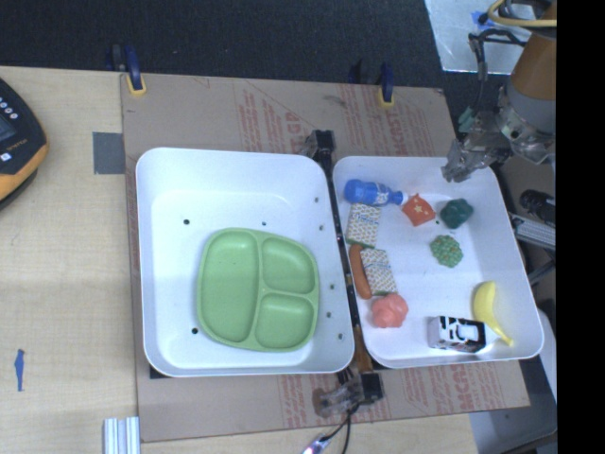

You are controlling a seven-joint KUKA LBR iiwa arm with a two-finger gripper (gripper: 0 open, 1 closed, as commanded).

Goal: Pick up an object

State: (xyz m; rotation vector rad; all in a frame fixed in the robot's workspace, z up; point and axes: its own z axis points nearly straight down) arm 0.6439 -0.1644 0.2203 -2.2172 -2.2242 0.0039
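Overhead view of the bench. Around the bins you see a cardboard sheet (236, 112) clamped at its far edge by blue clips (135, 69), a yellow and black handheld device (14, 149) at the left edge, a grey tape patch (109, 152) on the wood, and cabling (345, 400) at the near junction of the bins.

Your arm (529, 74) enters from the upper right, its orange band above the wrist; the gripper (463, 164) hangs over the far right corner of the right bin (525, 282). Nothing lies between its tips, and whether it is spread or closed you cannot tell from this angle.

The left bin (161, 253) holds one green divided plate (257, 289), lying flat near the middle.

The right bin holds the candidate objects. A blue bottle (371, 193) lies along the far wall. Beside it sit a small orange-red piece (419, 210) and a dark green piece (456, 213), the latter nearest the gripper. A lighter green knobbly object (447, 251) rests just nearer. Along the left wall lie two patterned packets (371, 249), an orange sausage-like item (359, 270) and a pink lump (388, 310). At the near right, a yellow banana (490, 310) lies beside a black and white carton (458, 333).
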